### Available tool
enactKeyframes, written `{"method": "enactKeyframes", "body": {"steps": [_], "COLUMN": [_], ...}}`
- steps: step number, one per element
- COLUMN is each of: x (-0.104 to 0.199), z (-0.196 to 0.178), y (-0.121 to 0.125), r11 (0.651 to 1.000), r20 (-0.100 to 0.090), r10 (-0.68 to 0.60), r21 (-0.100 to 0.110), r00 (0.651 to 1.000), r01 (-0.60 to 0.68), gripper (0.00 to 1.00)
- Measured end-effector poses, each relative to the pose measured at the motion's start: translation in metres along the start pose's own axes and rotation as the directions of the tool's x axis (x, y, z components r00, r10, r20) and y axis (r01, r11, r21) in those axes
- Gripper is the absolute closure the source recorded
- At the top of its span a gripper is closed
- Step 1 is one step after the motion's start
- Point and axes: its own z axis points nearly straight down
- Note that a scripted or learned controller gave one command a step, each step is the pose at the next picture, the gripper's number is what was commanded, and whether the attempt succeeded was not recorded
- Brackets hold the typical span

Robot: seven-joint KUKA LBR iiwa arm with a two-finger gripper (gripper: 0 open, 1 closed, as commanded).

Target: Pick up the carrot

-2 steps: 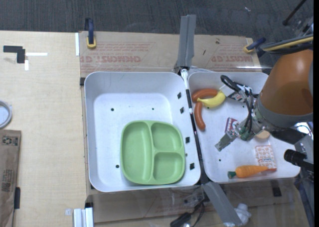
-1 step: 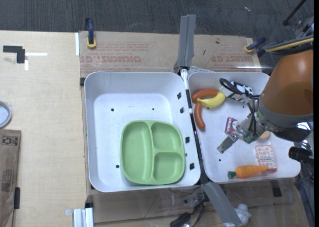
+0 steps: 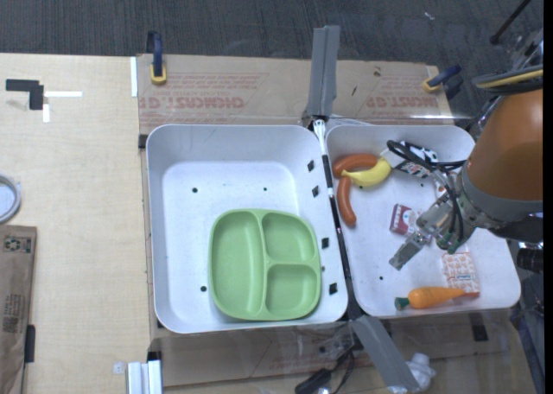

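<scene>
Orange and tipped with green, the carrot (image 3: 436,297) is what you want, and you see it lying on its side along the near edge of the right bin (image 3: 371,284), green end pointing left. Just beyond its right end rests a small pale packet with red print (image 3: 460,272), touching or nearly touching it.

Look a little farther in and you find the gripper (image 3: 406,254) hanging above the bin floor, above and left of the carrot and apart from it. You can see nothing between its fingers; how wide they stand is not clear from this angle. Behind it the grey arm with its orange band (image 3: 514,159) comes in from the right.

Just left of the wrist you see a small red and white box (image 3: 402,219). Farther still, by the bin's left wall, a red sausage (image 3: 346,202) lies lengthwise, with a second sausage (image 3: 356,162) and a banana (image 3: 368,174) crossing beyond it. A black and white item (image 3: 415,156) sits at the far side.

In the left bin (image 3: 173,211) you have a green divided plate (image 3: 265,264) toward its near end.
</scene>
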Motion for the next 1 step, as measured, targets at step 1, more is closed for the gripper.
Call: {"method": "enactKeyframes", "body": {"steps": [1], "x": [-0.0151], "z": [0.0412], "y": [-0.0149], "r11": [0.993], "r20": [-0.001], "r10": [-0.120], "r21": [0.000], "r00": [0.993], "r01": [0.120], "gripper": [0.00]}}
